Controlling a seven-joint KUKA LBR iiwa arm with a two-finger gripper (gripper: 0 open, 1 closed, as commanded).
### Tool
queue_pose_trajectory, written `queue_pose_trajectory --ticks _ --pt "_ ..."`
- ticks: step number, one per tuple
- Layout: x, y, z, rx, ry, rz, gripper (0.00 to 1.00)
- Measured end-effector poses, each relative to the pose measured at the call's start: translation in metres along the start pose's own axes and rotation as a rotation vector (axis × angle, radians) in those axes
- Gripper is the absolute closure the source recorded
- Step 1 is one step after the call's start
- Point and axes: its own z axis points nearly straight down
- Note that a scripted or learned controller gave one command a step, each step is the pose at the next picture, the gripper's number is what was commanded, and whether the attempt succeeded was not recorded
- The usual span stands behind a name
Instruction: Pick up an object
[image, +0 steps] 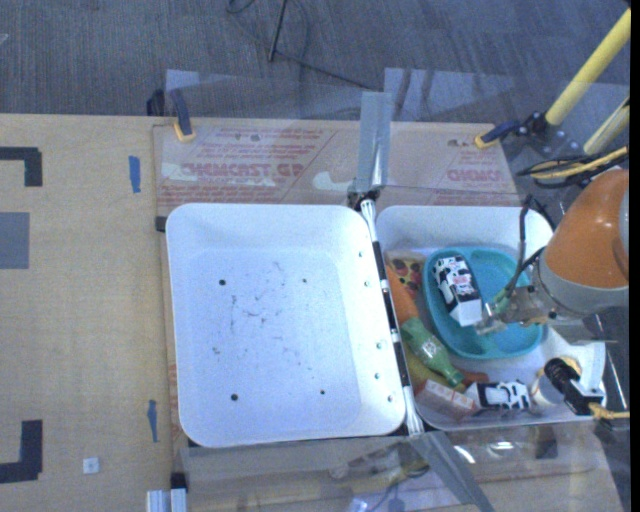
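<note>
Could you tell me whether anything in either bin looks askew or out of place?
All the items sit jumbled in the right bin: a teal bowl lies tilted with a black-and-white item in it, and a green bottle lies on its side beside it.

Single fixed overhead camera, slanted down; left bin (270, 320) fills frame centre, right bin (470, 215) toward right edge, arm (590, 250) enters right.

Two shallow white plastic bins (270, 250) (440, 222) here, one teal plastic bowl (505, 335), one green bottle (432, 354), two black-and-white cow toys (455, 285) (503, 396).
</note>
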Motion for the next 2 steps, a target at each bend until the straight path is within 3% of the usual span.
queue_pose_trajectory --ticks 1,2 --pt "0.001 -0.002 0.003 0.006 0.003 -0.001 0.0" --pt "0.007 0.026 -0.077 0.03 0.019 -0.153 0.0"
